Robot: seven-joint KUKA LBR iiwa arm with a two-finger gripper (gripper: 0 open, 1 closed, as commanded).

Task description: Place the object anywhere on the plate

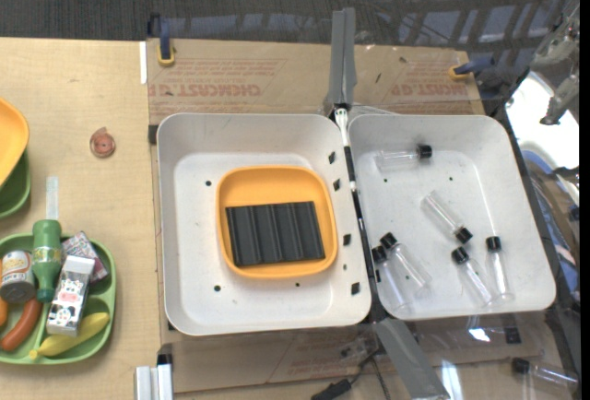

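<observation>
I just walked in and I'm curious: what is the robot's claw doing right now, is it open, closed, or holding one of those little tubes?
Claw: its state cannot be told from this picture.

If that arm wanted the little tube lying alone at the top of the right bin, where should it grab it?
Probably around the middle of the clear tube, coming straight down from above. It lies flat on the right bin floor, nearly left to right, black cap at its right end, so the fingers would best straddle its narrow width. Nothing lies close beside it.
</observation>
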